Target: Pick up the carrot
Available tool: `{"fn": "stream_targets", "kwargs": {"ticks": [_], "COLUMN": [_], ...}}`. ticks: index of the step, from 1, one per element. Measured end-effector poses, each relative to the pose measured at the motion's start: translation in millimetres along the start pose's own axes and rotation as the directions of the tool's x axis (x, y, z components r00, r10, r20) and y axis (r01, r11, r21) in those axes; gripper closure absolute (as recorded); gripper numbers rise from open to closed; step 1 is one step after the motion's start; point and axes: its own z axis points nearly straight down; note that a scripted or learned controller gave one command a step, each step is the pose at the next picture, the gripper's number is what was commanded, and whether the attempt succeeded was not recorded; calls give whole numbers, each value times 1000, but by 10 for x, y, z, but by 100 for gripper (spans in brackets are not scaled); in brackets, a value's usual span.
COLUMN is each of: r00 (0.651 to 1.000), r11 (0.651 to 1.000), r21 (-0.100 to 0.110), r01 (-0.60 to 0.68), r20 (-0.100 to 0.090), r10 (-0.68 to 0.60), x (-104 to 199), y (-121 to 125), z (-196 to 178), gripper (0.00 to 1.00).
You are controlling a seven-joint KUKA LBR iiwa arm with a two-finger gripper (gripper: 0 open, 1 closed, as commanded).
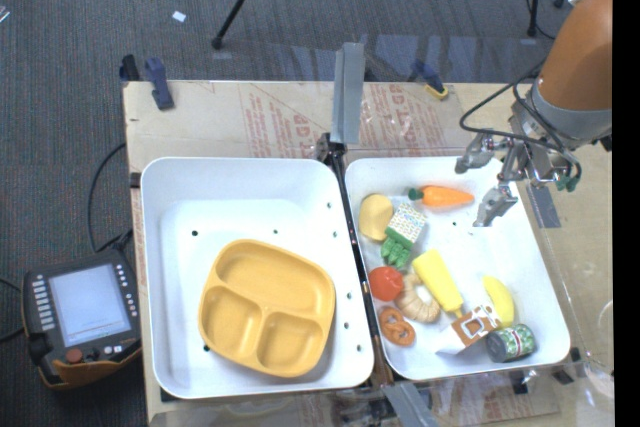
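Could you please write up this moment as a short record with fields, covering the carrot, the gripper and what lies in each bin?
target: carrot, lying near the back of the right bin, green top pointing left
gripper: gripper open, above the right bin, just right of the carrot, holding nothing
grasp status: carrot not yet between the fingers
left bin: left bin holds a yellow divided tray
right bin, other items: tomato, pretzel, banana, can
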Motion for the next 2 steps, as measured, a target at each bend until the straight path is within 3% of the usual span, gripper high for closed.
{"fn": "stream_targets", "kwargs": {"ticks": [1, 2], "r00": [972, 929], "r11": [972, 929], "r21": [-1, 6], "r01": [-235, -369], "r20": [-14, -8], "r10": [235, 369], "x": [-76, -71], "y": [-394, -155], "z": [1241, 1328], "gripper": [0, 0]}}
